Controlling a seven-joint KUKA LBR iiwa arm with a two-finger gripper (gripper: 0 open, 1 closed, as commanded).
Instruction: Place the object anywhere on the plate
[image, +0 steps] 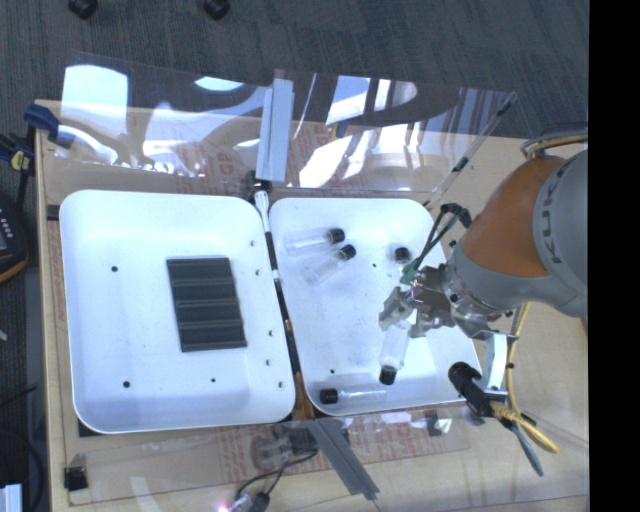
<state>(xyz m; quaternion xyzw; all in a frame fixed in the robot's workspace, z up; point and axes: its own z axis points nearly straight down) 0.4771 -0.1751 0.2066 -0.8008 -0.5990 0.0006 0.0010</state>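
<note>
Right bin (300, 300) — four clear tubes (392, 355); left — plate (205, 303).

This is a robotics laboratory or test cell rather than a home or shop. A pale wooden bench top (560, 440) carries two shallow white plastic bins side by side, the left bin (90, 300) and the right bin (330, 215), screened on the far side by clear acrylic panels (330, 120) that catch the ceiling lights. A large grey industrial robot arm with an orange band (520, 240) reaches in from the right. Small clear plastic tubes with black caps (322, 240) lie in the right bin. Loose cables and connectors (265, 470) trail along the near edge, over dark grey carpet (300, 35) beyond.
</note>
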